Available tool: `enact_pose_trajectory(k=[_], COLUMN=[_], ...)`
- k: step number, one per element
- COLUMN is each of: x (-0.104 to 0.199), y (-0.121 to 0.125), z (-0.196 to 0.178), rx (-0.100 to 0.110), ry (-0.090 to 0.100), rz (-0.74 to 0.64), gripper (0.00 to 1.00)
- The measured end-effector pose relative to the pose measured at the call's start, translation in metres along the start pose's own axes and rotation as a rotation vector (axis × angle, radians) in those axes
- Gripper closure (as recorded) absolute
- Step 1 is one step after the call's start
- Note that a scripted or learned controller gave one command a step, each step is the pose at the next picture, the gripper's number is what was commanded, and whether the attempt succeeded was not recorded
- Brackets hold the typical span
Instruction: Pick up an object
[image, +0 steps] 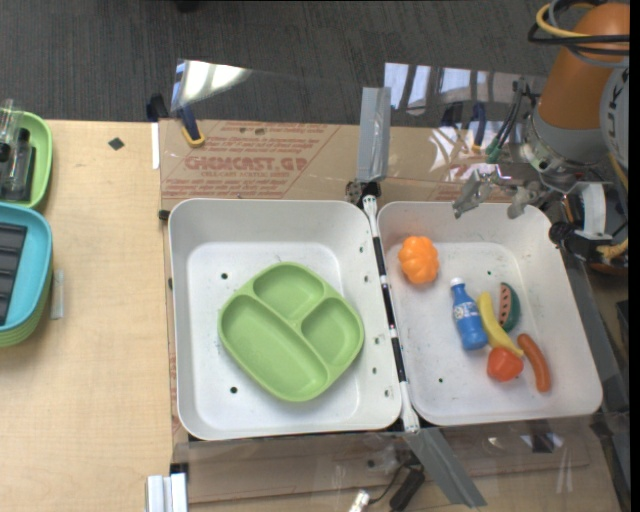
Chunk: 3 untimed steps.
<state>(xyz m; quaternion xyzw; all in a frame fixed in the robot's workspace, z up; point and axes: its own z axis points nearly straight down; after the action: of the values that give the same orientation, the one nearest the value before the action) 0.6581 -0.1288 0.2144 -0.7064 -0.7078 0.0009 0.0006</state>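
Where cardboard (262, 160) backs bins | red print "GIGMCAST.GR", partly legible

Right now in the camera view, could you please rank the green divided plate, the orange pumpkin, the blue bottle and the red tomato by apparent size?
1. green divided plate, by far the largest
2. blue bottle, longest of the rest, though slimmer than the pumpkin
3. orange pumpkin, close to the bottle, so this order is unsure
4. red tomato, the smallest

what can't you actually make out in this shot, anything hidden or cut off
- Tool: small and lost in glare above the right bin, camera view; open or shut cannot be judged.
- Arm: cut off by the top and right edges.
- Watermelon slice: partly covered by the banana.
- Containers on the bench's left: cut off by the left edge.
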Motion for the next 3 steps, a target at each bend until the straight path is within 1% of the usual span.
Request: enact_pose_trajectory(k=[1,2,3], x=[-0.004,-0.012,-0.014], y=[-0.037,-0.09,-0.09], z=[0.114,0.123,0.114], rx=[-0.001,-0.001,-0.001], ry=[0.0,0.001,0.001], rz=[-0.097,-0.068,-0.062], gripper=[0.0,0.0,1.0])
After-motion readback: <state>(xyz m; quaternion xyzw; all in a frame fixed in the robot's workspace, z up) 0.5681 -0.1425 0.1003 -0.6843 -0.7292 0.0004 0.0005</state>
